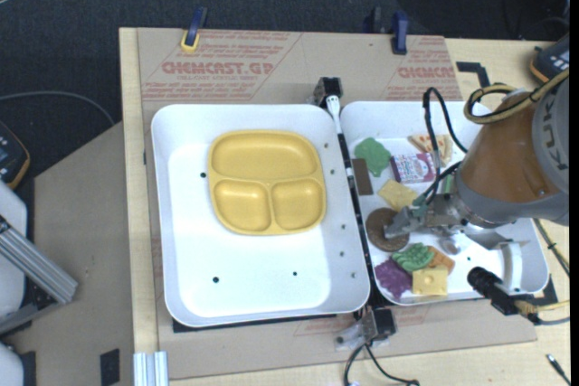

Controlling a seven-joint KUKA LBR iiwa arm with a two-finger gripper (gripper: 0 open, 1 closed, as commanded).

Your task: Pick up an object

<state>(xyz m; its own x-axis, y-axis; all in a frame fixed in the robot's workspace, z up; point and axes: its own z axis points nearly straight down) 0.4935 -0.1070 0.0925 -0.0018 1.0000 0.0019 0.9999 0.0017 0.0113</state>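
**Objects crowd the right bin beneath the end effector**

Objects for picking lie in the right bin [536, 271]. The end effector [425, 220] hangs low over that bin's middle, just above a round brown disc [387, 230]; whether it grips anything, or how wide it stands, cannot be told from this slant. The grey arm [511, 172] with its orange band reaches in from the right.

Around the end effector I count about eight small pieces: a green leaf-shaped piece [373, 155], a pink-and-white packet [414, 166], a pale yellow wedge [396, 194], a green ridged piece [414, 258], a purple piece [392, 277], a yellow block [431, 283], and a dark brown bar [361, 175] at the bin's left wall.

One yellow three-compartment tray [267, 181], smooth plastic with rounded corners, sits in the left bin [253, 285].

Both shallow white bins rest on a counter [145, 194] faced with printed brown board, held by two clamps [191, 32] at its far edge. Dark carpet [81, 14] surrounds it.
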